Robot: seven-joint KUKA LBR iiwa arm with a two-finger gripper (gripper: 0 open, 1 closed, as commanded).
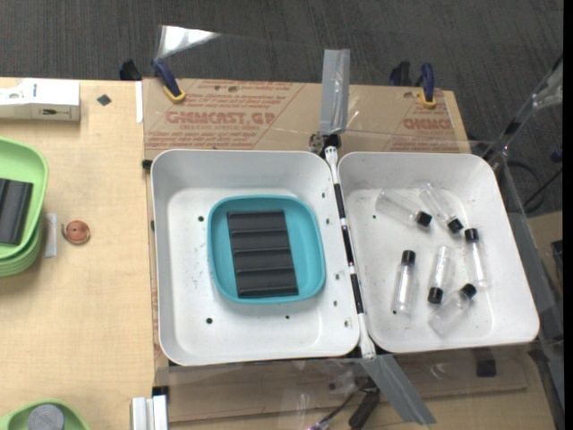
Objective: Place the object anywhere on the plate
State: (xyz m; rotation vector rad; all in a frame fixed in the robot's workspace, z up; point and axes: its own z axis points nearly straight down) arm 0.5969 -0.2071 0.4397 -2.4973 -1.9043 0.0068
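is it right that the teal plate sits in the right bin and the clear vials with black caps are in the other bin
Not quite: the camera view shows the teal plate in the left bin. The clear vials with black caps lie in the other bin, the right bin, as you said.

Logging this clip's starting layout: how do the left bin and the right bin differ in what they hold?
The left bin holds one teal plate with a dark ribbed insert; the right bin holds several loose clear vials with black caps. The plate sits centred and flat in the left bin; the vials lie scattered at different angles in the right bin. Both bins are shallow and white, side by side.
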